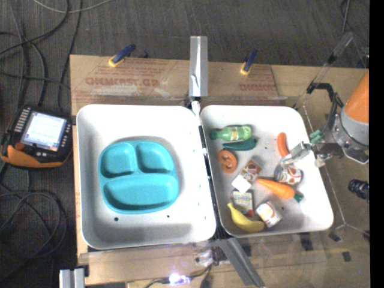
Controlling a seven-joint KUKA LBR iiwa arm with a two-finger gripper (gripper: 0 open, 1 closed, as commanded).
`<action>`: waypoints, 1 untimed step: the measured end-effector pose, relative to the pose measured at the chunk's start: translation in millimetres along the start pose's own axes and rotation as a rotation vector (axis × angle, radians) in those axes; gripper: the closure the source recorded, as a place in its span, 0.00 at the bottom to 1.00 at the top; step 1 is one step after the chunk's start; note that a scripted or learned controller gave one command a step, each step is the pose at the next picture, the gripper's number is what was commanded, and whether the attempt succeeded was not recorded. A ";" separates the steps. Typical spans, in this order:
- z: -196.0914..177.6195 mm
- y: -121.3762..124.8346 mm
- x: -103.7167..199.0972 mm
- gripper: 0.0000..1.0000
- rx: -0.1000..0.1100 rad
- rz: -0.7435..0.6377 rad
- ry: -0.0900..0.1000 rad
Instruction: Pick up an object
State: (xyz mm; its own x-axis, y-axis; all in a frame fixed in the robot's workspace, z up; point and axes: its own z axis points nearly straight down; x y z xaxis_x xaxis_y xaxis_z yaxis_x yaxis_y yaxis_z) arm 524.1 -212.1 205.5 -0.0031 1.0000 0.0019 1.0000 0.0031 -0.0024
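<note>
Gripper (298, 153) hangs over R bin (312, 218), near its R wall; can't tell jaw state. Small red-white can (288, 174) lies just below the tip, carrot (276, 188) beside it. Nothing visibly held.

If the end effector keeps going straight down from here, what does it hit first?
Probably the small red-and-white can, which sits right beneath the end effector in the right bin, with the carrot beside it. Height above it is unclear.
</note>
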 end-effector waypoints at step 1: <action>-8.4 1.1 1.4 1.00 0.000 -0.003 0.002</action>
State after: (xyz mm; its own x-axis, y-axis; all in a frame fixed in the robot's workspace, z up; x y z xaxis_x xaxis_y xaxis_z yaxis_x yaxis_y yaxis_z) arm 525.2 -210.7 213.9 -0.0057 1.0000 0.0034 1.0000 0.0057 -0.0027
